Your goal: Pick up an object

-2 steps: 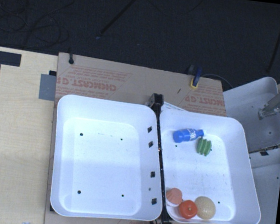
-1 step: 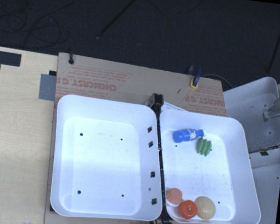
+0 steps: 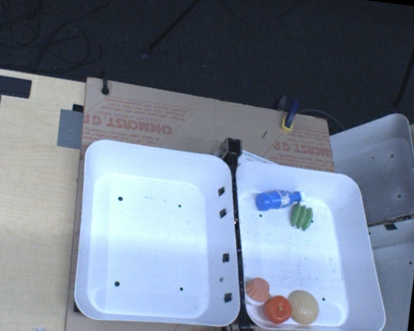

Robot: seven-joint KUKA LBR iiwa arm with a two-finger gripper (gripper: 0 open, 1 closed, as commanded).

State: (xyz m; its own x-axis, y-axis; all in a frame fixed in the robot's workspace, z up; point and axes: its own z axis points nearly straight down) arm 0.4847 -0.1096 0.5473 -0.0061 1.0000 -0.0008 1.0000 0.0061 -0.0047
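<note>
1. Hand state: I cannot tell from my feed whether the hand is apart, together or clamped on anything. I treat the pick as not yet begun.

2. Candidate things: all lie in the right bin (image 3: pixel 371 296).
- Blue bottle (image 3: pixel 278 200), on its side near the far wall.
- Green piece (image 3: pixel 302 216), just beside the bottle's cap end. I cannot tell whether they touch.
- Pink ball (image 3: pixel 257 289), red ball (image 3: pixel 277 309) and tan ball (image 3: pixel 303 306), bunched against the near wall. The red one touches both neighbours.

3. Placement: in my judgement the round things rolled to the near wall and settled there. The bottle, lying flat, rests on the open floor.

4. Recommended target: the bottle. It has bare floor on most sides, while the bunched balls leave little room and sit close to the wall.

5. The left bin (image 3: pixel 82 220) sits alongside, joined by a black clip strip (image 3: pixel 231 151).

6. Writing: the cardboard (image 3: pixel 145 119) under the bins, on the table (image 3: pixel 12 211), carries red print, upside down to me. It appears to read "CHEMCAST GP", repeated. The bottle's label is too small to read.
</note>
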